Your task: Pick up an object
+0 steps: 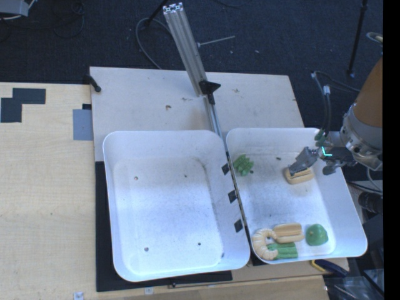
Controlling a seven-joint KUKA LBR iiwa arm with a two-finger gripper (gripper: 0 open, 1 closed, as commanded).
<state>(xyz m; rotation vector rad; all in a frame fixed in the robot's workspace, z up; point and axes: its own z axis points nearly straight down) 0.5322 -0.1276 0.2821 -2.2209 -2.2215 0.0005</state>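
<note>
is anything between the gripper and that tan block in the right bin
Nothing visible is in the way. The gripper sits right over the tan block in the right bin; the green leafy piece lies well off toward the divider.

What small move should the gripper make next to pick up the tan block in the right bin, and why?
Probably lower a little and close: the gripper sits right over the tan block in the right bin, but no grasp shows.

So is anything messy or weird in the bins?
Nothing looks spilled or broken. The right bin holds a green leafy toy near the divider, a tan block under the gripper, and a huddle in its near corner: tan bun, green ball, cream ring, green stick.
</note>
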